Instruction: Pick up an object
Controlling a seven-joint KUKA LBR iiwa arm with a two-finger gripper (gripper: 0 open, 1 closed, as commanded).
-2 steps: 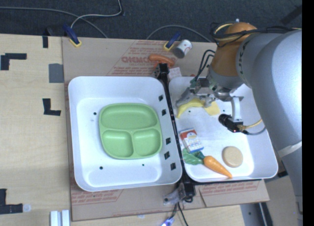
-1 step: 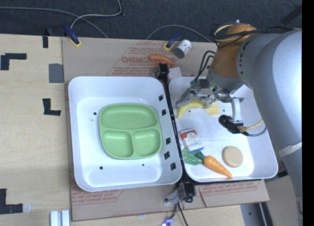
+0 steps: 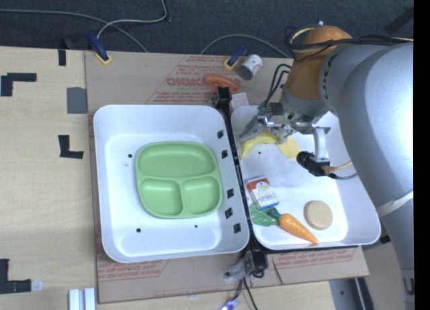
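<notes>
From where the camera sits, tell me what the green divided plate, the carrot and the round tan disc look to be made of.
Green divided plate: probably moulded plastic, matte, an even pale green with soft rounded ridges.
Carrot: likely a plastic toy, smooth, uniformly orange with a green top.
Round tan disc: unclear; dull and pale, perhaps plastic or foam play food such as a cookie.

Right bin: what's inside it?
The right bin holds a carrot, a tan disc, a small packet and a yellow item partly covered by the gripper.
</notes>
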